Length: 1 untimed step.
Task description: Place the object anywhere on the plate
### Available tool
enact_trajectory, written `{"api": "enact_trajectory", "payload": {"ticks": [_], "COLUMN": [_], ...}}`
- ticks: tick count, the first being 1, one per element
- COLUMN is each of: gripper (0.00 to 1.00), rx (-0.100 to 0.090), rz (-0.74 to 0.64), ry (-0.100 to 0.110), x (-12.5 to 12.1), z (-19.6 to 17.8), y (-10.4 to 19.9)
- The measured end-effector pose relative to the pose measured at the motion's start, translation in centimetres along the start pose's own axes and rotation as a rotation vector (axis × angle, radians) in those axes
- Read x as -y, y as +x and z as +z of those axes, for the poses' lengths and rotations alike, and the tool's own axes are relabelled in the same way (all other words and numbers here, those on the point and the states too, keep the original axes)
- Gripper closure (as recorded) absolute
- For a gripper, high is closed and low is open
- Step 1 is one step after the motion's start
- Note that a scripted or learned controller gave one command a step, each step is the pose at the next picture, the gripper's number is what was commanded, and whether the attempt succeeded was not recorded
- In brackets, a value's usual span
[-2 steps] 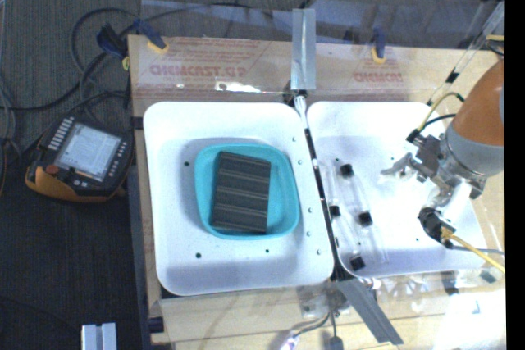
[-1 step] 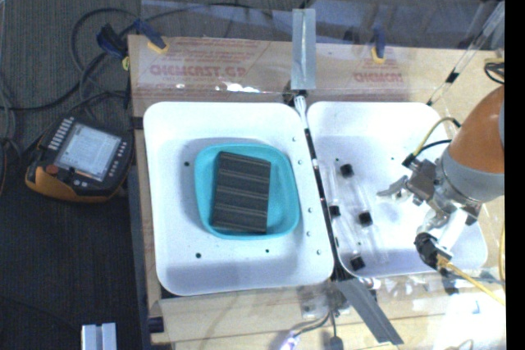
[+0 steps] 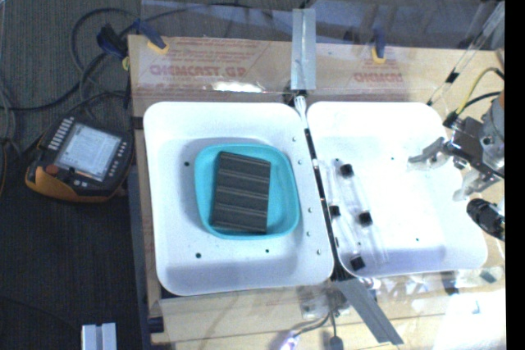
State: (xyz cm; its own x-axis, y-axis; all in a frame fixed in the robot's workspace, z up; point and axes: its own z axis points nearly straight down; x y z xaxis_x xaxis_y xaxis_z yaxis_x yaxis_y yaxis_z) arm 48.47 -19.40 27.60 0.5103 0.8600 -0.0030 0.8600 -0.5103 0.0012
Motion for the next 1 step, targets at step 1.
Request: {"api": "enact_trajectory", "payload": {"ticks": [1], "gripper": [0.00], "rx": [-0.001], "rz": [0.079], "ry": [0.005], "x": [-0.65], "z": [9.33], "y": [-1.41]}}
